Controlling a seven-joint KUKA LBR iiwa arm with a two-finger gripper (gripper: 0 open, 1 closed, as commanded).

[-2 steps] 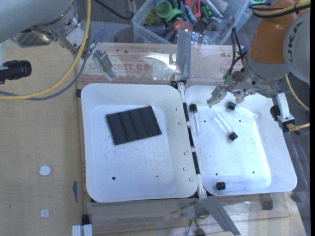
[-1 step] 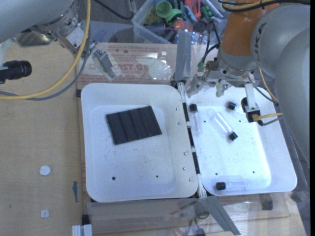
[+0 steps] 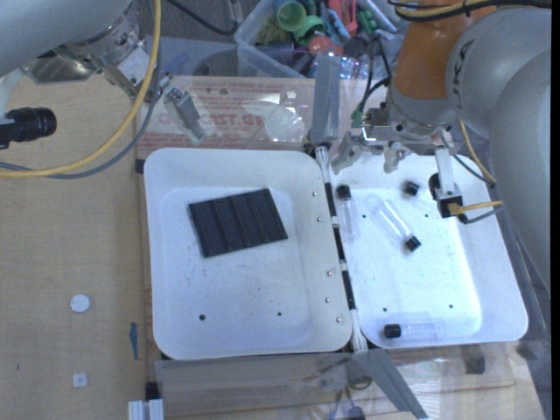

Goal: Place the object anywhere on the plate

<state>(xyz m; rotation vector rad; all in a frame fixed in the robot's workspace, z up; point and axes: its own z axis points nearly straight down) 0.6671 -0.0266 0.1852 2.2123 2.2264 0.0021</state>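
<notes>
The plate is a dark, ribbed, flat rectangle lying in the left bin. Several clear tubes with black caps lie in the right bin: one tube near the middle, one tube by the front wall, and one tube along the left wall. A loose black cap lies at the back. My gripper hangs over the back left corner of the right bin, under the orange band. Nothing shows held in it.
A divider ridge separates the two bins. A clear box of colourful toys stands behind them. A white bracket with a black block hangs from the wrist over the right bin. A yellow cable crosses the bench at the left.
</notes>
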